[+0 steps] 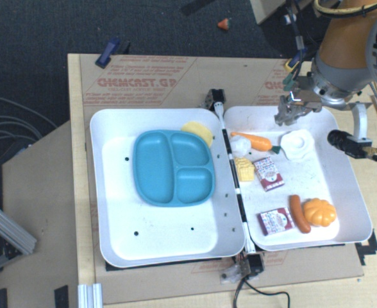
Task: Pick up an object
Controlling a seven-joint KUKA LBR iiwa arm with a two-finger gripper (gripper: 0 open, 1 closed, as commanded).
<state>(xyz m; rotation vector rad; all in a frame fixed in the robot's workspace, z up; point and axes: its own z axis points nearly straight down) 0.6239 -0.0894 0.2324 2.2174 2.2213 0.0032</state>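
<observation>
My gripper (290, 115) hangs over the far part of the right bin (352, 191), just above a white round cup (295, 144). A carrot (252, 140) lies to its left, beside a small white object (240, 147) and a piece of corn (243, 168). Nearer the front lie two red and white packets (268, 173) (275, 221), a sausage (298, 213) and an orange pumpkin-shaped toy (318, 212). I see nothing between the fingers.
The left bin (111, 230) holds a blue divided plate (173, 167) with a yellow object (198, 132) at its far corner. A black clamp (215, 97) sits at the far end of the divider between the bins. The arm's cables hang above the right bin.
</observation>
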